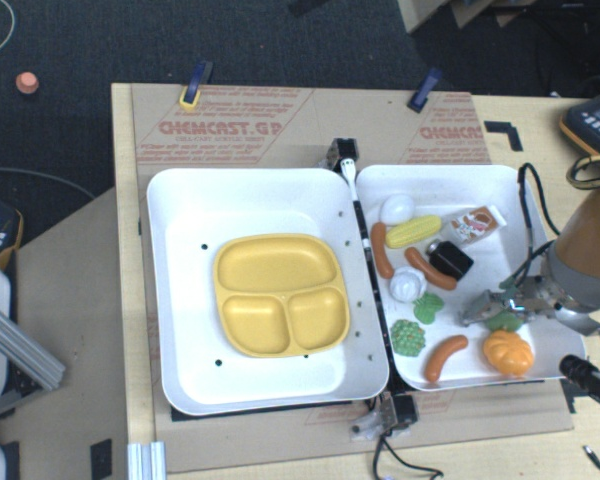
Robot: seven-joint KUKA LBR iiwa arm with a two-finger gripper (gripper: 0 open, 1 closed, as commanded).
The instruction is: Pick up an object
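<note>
Low in the right shallow white bin, two-finger gripper, fingers splayed apart, clamped on nothing. Just beside it, orange plastic pumpkin with green stem; yellow 3-compartment plastic tray in left bin

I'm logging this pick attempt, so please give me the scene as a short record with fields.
left bin: yellow divided plate
right bin: toy food, including corn, three sausages, broccoli, orange pumpkin, white ball
gripper: low over the right bin's right side, beside the pumpkin
fingers: cannot tell
object held: none visible
</note>
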